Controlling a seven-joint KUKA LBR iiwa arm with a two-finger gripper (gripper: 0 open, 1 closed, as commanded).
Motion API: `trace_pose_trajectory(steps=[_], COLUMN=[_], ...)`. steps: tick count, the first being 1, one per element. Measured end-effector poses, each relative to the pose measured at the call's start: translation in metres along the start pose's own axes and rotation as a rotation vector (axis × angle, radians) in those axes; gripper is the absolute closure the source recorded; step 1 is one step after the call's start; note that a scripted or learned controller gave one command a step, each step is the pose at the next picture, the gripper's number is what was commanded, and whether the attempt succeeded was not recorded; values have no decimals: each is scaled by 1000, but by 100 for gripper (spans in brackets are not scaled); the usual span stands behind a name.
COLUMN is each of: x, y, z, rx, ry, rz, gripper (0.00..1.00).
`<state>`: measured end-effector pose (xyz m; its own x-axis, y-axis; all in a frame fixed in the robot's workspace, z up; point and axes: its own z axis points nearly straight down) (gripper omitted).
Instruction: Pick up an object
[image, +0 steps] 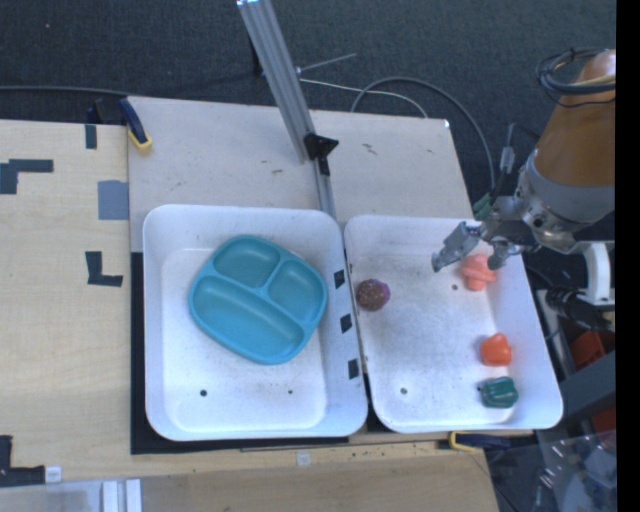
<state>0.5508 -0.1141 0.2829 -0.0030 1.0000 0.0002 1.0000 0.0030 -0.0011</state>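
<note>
**Approach phase: claw closing in on the pink piece, no grasp yet**

The grey-and-orange arm is reaching in from 3 o'clock over the right shallow white plastic bin. The two-finger metal claw is hanging at roughly 1 o'clock of that bin, fingers looking spread apart, nothing sitting between them. So it is carrying nothing.

Closest candidate: a small salmon-pink lumpy object, lying on the bin floor just beside the claw's near finger, at about 5 o'clock from it. I can't tell whether the two are touching.

Other options in the same bin:
- small dark maroon round ball, at 9 o'clock, near the wall dividing the two bins
- small orange rounded object, at 4 o'clock
- small dark green blocky object, at 5 o'clock, just below the orange one

The left white bin is holding a teal plastic divided plate, lying flat and well apart from the claw. Both bins are sitting on the pale wooden surface.

My read: this is the pre-grasp step and the task is barely started. The next move is calling for centring the fingers over the pink piece so it sits between them, not beside them, then descending to the bin floor, closing and lifting. The offset looks like the main risk: a finger landing on top may nudge the piece away.
</note>
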Motion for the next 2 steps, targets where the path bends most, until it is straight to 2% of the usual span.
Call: trace_pose_trajectory(steps=[1,2], x=[0,0], y=[0,4], z=[0,63], rx=[0,7], ry=[0,0], rz=[0,1], gripper=[0,0])
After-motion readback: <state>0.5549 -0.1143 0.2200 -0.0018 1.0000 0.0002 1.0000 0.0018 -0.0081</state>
